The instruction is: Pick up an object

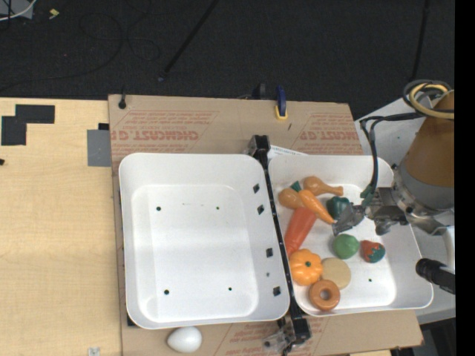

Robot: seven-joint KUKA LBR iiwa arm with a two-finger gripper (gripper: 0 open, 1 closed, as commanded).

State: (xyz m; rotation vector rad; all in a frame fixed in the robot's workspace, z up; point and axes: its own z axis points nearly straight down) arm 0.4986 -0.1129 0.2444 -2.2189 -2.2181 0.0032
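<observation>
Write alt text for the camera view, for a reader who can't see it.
The gripper reaches from the right into the right bin, low among toy foods: a carrot, pumpkin, donut, green ball and strawberry. A white egg lies on the bench below the left bin.

This is a robotics lab or test cell rather than a home or kitchen. Two shallow white bins (193, 236) sit clamped side by side on printed cardboard sheets (223, 128) laid over a plain wooden desk (52, 228), and loose cables (111, 28) trail across the dark floor (297, 35) behind it. A grey robot arm (430, 169) with exposed wiring reaches over the right bin, which holds plastic toy foods (319, 236) instead of real produce.
</observation>
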